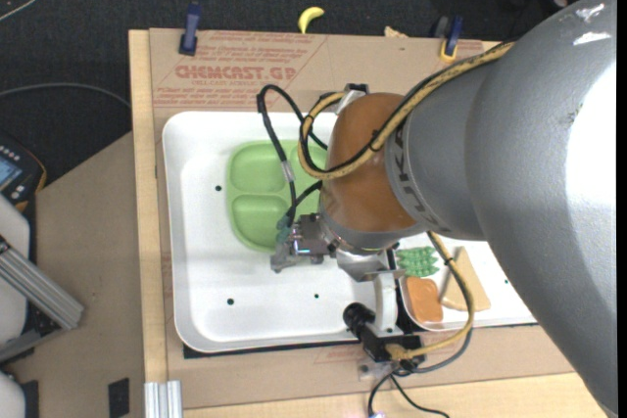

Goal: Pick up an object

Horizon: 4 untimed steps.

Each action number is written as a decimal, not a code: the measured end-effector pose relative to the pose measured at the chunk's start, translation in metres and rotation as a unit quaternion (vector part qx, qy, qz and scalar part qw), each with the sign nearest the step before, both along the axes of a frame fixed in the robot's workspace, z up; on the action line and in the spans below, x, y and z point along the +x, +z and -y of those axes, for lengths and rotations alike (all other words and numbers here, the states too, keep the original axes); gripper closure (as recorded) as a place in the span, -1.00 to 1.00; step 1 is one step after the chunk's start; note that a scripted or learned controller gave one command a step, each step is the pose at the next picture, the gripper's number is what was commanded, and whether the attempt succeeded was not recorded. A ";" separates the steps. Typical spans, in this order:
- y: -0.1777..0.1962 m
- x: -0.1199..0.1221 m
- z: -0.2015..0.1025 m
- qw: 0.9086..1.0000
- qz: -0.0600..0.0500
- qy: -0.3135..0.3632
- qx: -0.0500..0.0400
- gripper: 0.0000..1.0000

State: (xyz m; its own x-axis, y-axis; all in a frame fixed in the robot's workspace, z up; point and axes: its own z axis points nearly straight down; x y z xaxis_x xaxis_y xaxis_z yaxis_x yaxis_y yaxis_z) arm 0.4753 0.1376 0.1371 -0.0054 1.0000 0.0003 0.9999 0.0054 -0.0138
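You are watching the arm point(509, 132) reaching in from 3 o'clock, its gripper point(291, 250) hanging low over the left bin point(196, 240). The green dish point(257, 191) is lying at the gripper's 11 o'clock, touching it; whether the claw is spread or pinching, you cannot tell.

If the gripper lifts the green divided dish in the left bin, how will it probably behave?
The green dish looks like moulded plastic, so probably stiff and light. Its smooth, shallow compartments suggest a slippery surface. It lies flat, so rolling seems unlikely.
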 end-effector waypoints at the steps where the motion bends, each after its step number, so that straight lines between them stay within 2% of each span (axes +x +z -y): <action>1: 0.018 0.004 0.004 1.000 0.007 -0.004 0.000 1.00; 2: 0.085 0.054 -0.063 1.000 0.012 0.001 0.002 1.00; 3: 0.250 0.115 -0.084 1.000 0.018 -0.001 0.004 1.00; 4: 0.204 0.048 -0.087 1.000 0.003 -0.001 -0.001 1.00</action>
